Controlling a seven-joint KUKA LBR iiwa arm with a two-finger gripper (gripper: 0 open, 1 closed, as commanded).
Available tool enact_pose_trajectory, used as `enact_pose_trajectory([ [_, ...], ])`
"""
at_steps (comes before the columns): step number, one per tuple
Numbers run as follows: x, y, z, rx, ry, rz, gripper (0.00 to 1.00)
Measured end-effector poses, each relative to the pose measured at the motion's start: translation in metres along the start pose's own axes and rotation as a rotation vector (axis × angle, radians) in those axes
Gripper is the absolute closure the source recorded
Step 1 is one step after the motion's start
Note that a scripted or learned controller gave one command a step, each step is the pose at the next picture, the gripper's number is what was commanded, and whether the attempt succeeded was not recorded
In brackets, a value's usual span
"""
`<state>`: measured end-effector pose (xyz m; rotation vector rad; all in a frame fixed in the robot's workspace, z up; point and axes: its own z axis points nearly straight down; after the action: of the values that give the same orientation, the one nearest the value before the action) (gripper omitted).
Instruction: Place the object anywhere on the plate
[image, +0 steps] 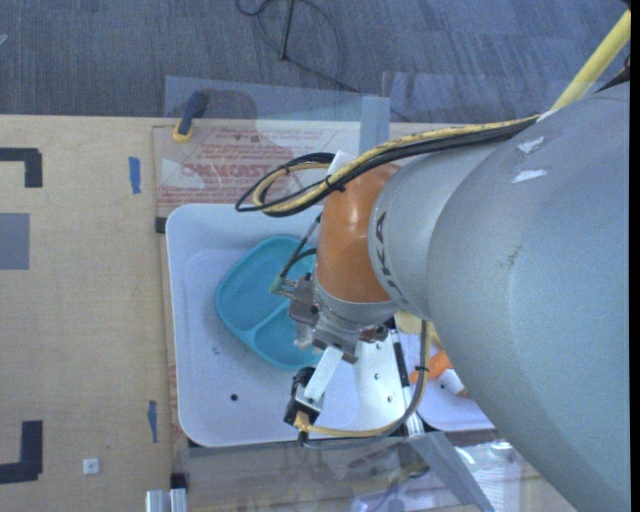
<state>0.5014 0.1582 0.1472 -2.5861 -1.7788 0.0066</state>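
A teal divided plate (252, 300) lies in the left white bin (195, 330), toward its middle. The arm's orange band and wrist hang over the plate's right part and hide that side of it. The gripper (305, 345) is underneath the wrist, right over the plate's lower right edge, and the wrist covers it. An orange and white object (443, 368) peeks out from under the arm in the right bin, mostly hidden.
The big grey arm covers nearly all of the right bin. Black and yellow cables (290, 185) loop over the bin's upper edge. A yellow clamp (186, 118) sits at the upper left of the transparent sheet. Blue tape marks dot the wooden bench (80, 300).
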Motion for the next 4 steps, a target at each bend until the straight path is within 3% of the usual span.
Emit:
enact_pose_trajectory([
  [1,0.000,-0.017,-0.147,-0.003,0.001,0.360,1.00],
  [2,0.002,-0.026,-0.013,0.000,0.000,0.219,1.00],
  [3,-0.039,0.005,-0.172,-0.002,0.000,0.380,1.00],
  [4,-0.056,-0.004,0.007,0.001,0.000,0.674,1.00],
])
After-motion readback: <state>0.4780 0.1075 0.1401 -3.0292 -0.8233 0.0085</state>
